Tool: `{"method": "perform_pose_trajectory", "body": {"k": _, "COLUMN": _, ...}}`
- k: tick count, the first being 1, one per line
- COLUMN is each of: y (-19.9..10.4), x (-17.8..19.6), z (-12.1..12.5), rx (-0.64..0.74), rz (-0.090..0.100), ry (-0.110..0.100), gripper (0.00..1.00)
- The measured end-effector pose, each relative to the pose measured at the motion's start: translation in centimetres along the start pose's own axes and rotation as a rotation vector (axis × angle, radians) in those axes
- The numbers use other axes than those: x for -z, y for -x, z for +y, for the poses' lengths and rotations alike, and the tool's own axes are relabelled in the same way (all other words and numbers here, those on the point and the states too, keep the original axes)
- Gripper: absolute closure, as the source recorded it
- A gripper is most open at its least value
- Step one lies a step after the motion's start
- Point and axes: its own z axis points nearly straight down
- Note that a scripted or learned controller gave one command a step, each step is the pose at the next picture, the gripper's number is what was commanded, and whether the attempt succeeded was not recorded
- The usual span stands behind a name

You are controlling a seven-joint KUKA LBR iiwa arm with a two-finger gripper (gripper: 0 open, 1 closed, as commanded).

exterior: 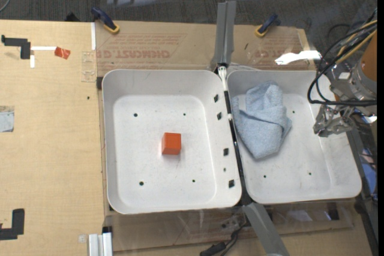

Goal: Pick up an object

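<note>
An orange-red cube (171, 144) rests near the middle of the left white bin (120, 123). A crumpled light-blue cloth (262, 119) lies in the left part of the right white bin (336, 177), close to the divider. My gripper (332, 124) hangs over the right bin's right side, well to the right of the cloth and apart from it. Nothing shows between its fingers, and their spacing is too unclear to read.
A grey metal bar (225, 33) runs between the bins at the back. Blue-and-yellow clamps (104, 19) hold cardboard behind the bins. Black cables (336, 63) loop around the arm's wrist at the right. A wooden bench top (42, 129) lies to the left.
</note>
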Motion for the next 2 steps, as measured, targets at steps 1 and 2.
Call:
{"method": "perform_pose_trajectory", "body": {"k": 1, "y": 6.14, "x": -0.44, "z": -6.97, "rx": 0.270, "rz": -0.001, "ry": -0.001, "gripper": 1.00}}
{"method": "perform_pose_trajectory", "body": {"k": 2, "y": 6.17, "x": -0.48, "z": -6.96, "rx": 0.550, "rz": -0.001, "ry": -0.001, "gripper": 1.00}}
